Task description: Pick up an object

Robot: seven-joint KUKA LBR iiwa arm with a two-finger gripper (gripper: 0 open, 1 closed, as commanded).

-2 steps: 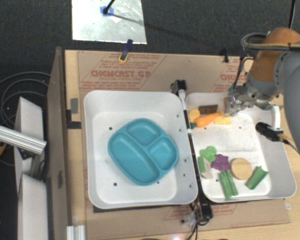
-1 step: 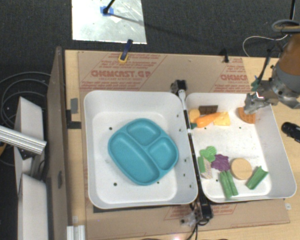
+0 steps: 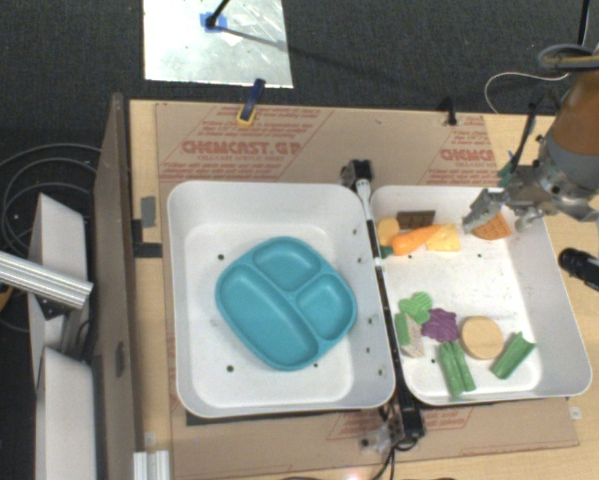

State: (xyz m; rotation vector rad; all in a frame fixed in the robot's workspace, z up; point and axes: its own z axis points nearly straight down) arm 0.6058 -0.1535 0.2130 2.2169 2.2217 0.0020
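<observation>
**Reaching into the right bin's far corner**

Reaching in from the right, the grey arm with its orange band hangs over the far right part of the right bin [image 3: 569, 368]. Its gripper [image 3: 499, 211] sits low there, with one pale finger [image 3: 479, 210] slanting down to the left and an orange, wedge-shaped piece [image 3: 495, 229] right at the fingertips. Whether that piece is actually clamped between the fingers, or only lies beneath them, cannot be told, and how far the fingers are spread cannot be told either.

Left of the gripper, along the bin's far side, lie a small brown block [image 3: 416, 219], an orange carrot [image 3: 415, 241] and a yellow piece [image 3: 444, 238] touching it. Nearer the camera sit a green leafy piece [image 3: 415, 307], a purple toy [image 3: 440, 324], a round tan disc [image 3: 481, 337] and two green sticks [image 3: 455, 367] [image 3: 512, 355].

The left bin [image 3: 194, 268] holds a teal divided plate [image 3: 285, 301], lying flat. Both bins rest side by side on the table [image 3: 309, 148].
</observation>
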